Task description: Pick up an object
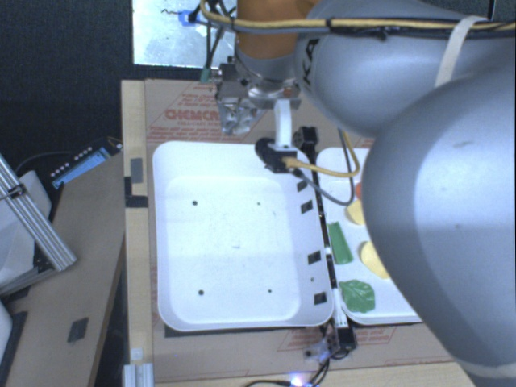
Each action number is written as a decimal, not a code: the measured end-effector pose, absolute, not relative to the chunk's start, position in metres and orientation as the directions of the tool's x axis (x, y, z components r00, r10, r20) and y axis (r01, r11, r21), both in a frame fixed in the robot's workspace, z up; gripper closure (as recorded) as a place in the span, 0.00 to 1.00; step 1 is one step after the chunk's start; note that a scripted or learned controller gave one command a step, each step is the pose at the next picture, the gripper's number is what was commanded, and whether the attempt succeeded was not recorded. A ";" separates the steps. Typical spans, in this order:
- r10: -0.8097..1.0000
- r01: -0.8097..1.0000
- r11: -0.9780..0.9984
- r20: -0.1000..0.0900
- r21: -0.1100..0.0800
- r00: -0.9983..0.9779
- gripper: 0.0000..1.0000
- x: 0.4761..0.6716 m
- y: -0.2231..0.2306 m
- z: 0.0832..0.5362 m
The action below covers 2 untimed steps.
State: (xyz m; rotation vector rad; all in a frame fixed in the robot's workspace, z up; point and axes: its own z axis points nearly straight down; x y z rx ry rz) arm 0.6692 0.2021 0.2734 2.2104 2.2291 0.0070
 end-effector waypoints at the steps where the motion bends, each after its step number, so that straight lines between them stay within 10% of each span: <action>1: 1.000 1.000 0.013 0.002 0.007 -0.013 1.00 0.670 0.203 0.285; 2: 1.000 1.000 0.018 0.003 0.010 -0.018 1.00 0.670 0.203 0.296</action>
